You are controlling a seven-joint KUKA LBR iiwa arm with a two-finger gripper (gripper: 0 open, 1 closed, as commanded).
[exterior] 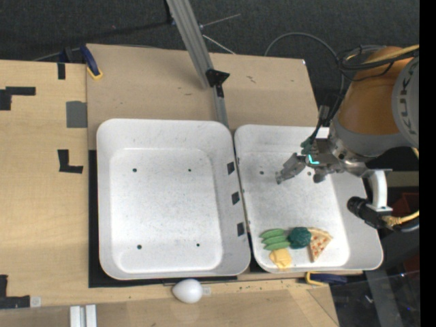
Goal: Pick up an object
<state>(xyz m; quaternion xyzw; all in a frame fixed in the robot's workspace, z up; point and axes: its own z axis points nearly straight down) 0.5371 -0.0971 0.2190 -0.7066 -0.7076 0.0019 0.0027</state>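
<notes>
Toy food cluster in right bin (354,251), near corner: green pods (274,237), dark green piece (298,236), pizza slice (319,242), yellow piece (281,257). Gripper (300,171) above bin middle, well apart from cluster; fingers spread, pinching nothing. White egg (187,291) on counter (157,80).

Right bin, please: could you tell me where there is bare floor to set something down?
The right bin has bare floor below the pincer, down to the toys. Its near edge is crowded: green pods, dark green piece, pizza slice and yellow piece bunch together. The left bin shows bare floor from wall to wall.
</notes>
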